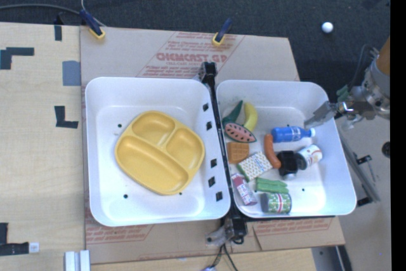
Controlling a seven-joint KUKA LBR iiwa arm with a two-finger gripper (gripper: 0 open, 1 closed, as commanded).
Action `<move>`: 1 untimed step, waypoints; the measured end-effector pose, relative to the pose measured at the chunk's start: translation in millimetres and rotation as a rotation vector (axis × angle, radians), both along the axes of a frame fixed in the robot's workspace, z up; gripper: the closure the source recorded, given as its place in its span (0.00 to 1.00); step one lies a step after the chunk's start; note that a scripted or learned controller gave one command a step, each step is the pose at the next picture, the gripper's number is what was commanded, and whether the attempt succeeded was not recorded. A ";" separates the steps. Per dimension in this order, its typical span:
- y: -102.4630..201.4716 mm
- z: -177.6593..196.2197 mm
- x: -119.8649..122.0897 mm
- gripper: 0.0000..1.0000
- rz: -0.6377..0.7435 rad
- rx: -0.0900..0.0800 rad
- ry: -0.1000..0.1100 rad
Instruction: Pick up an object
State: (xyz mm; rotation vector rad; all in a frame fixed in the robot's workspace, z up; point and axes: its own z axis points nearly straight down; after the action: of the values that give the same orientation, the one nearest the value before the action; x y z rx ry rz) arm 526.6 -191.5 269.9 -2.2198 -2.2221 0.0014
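The right bin (pixel 330 200) holds several small items: a blue bottle (pixel 292 134), a yellow banana (pixel 251 116), a watermelon slice (pixel 240 132), an orange sausage (pixel 271 152), a black object (pixel 288 163) and a green can (pixel 276 202). My gripper (pixel 317 116) hangs over the bin's right rim, just right of and slightly above the blue bottle. It reaches in from the right, and nothing is seen held in it. In the left bin (pixel 101 200) lies a yellow divided plate (pixel 162 150).
A white-and-red container (pixel 311 154), a checkered box (pixel 255 165), a tan cracker (pixel 238 152), a green piece (pixel 271 185) and a pink packet (pixel 243 190) crowd the right bin. A black divider (pixel 212 130) runs between the bins. Clamps (pixel 222 35) hold the cardboard.
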 end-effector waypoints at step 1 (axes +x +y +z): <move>16.7 -155.7 49.8 0.00 0.000 0.001 0.003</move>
State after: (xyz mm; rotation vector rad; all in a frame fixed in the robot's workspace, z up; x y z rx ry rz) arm 576.4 -174.8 114.2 -2.2177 -2.2200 0.0045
